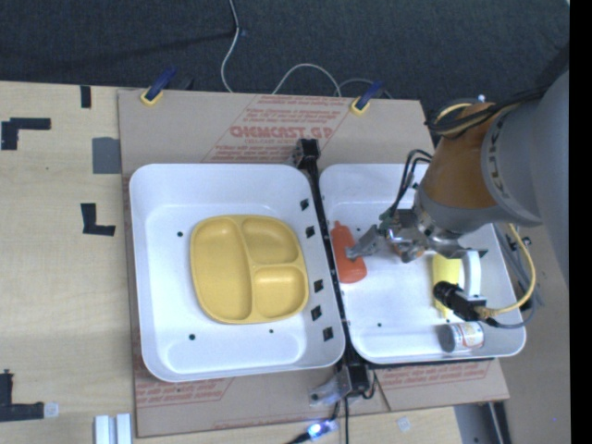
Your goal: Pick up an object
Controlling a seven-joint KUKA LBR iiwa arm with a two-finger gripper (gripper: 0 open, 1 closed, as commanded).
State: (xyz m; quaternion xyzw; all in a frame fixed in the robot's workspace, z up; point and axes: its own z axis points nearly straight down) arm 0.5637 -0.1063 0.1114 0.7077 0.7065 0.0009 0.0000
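- Camera view: two shallow white bins sit side by side on the worktop, the left bin [157,340] and the right bin [407,345], meeting along a dark centre seam
- One orange object [349,253] lies in the right bin, against its left wall and just beside the seam
- The orange object is elongated; its long axis runs roughly from the far side of the bin toward the near side, tilted slightly, with the narrower end pointing away toward the far edge and the broader end nearer the camera
- One yellow divided plate [248,268] with three compartments rests flat in the middle of the left bin
- One grey arm [481,169] with an orange band reaches in from the right and hangs over the right bin
- One gripper [377,237] sits low at the arm's end, just to the right of the orange object; a grey finger [366,241] slants down toward the object's upper right side, very near it, though actual contact cannot be confirmed
- How wide the gripper stands cannot be told, and nothing is seen held in it
- One yellow and white item [450,271] lies under the wrist at the bin's right side
- One small grey cylindrical piece [460,337] lies near the right bin's near right corner
- Both bins rest on one brown cardboard sheet [277,132] printed with red lettering
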